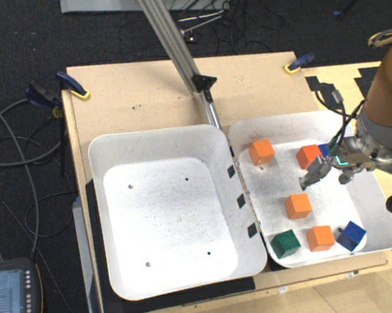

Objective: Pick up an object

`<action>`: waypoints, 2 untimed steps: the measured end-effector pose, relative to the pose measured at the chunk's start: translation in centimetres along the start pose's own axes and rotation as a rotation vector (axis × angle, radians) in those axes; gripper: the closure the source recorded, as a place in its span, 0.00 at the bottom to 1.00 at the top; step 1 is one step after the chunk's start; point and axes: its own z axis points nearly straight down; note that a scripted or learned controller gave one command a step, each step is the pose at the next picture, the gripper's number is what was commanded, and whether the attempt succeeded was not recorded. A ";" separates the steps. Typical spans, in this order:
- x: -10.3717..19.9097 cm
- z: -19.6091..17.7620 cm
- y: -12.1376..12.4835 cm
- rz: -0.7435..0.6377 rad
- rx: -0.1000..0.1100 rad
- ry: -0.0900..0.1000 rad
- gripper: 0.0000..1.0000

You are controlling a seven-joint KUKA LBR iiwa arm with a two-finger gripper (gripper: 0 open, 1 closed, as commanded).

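Tan wooden desk [145, 87] on dark carpet, cables trailing at the left of the frame; two shallow white bins side by side on it.

Left bin [111, 155]: bare white floor, speckled.

Right bin [383, 235], contents:
- orange cube [260, 151], upper left of the bin, well apart from the rest.
- orange cube [308, 155], upper centre, just beside the gripper.
- orange cube [298, 205], mid-bin, below the gripper.
- orange cube [320, 237], along the bottom edge.
- green cube [286, 243], bottom left, near the bin wall.
- blue cube [350, 235], bottom right, tilted on a corner.

Gripper [328, 173]: hangs over the upper middle of the right bin. Fingers spread apart, nothing between them. One dark finger [314, 173] points left toward the upper-centre orange cube; contact cannot be told.

Grey arm with orange section [390, 93] enters from the right edge.
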 end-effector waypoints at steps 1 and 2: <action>0.0 -0.2 0.1 0.002 -0.004 -0.001 0.00; 0.9 5.8 0.1 0.002 0.002 0.001 0.00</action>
